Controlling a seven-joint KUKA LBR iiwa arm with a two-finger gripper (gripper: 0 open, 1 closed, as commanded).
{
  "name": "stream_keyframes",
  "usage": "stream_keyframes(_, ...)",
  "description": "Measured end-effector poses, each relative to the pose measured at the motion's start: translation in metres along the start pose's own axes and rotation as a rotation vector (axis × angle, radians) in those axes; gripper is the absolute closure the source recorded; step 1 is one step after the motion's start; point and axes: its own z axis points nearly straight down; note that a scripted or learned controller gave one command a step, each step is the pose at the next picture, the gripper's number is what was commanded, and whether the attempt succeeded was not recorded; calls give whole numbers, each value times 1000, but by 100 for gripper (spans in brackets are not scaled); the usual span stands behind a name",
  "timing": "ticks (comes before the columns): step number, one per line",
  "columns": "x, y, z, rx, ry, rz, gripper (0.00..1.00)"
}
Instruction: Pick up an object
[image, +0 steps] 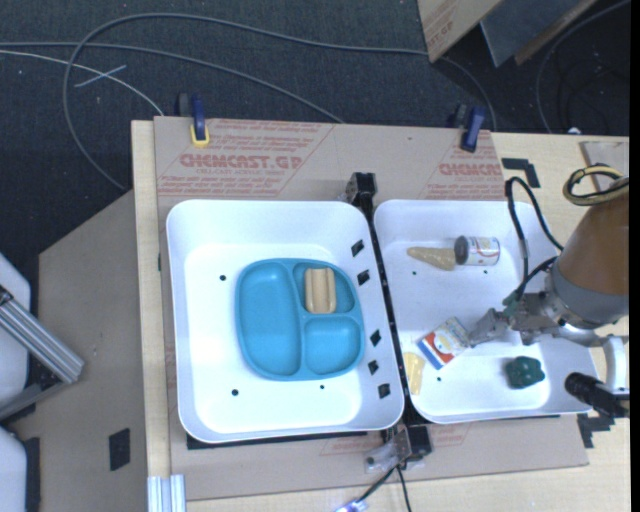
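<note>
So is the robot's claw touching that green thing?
Apart. The camera view shows bare white bin floor between the gripper, over by the red, white and blue packet, and the green object.

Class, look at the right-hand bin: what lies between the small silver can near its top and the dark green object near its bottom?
In the camera view, bare white bin floor and the arm's gripper lie between the silver can and the green object.

**Bench on dark carpet**

A pale wooden bench top (270, 160) with red printed lettering stands on dark speckled carpet (90, 130). Grey cables (100, 72) loop over the carpet beyond the bench's far edge. A brown cardboard box (455, 22) sits past the far right corner.
</note>
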Motion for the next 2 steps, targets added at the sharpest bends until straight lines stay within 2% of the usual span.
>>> stream_keyframes(1, 0, 1, -14, -6, -1, 1, 100)
stream_keyframes(2, 3, 0, -77, -11, -5, -1, 100)
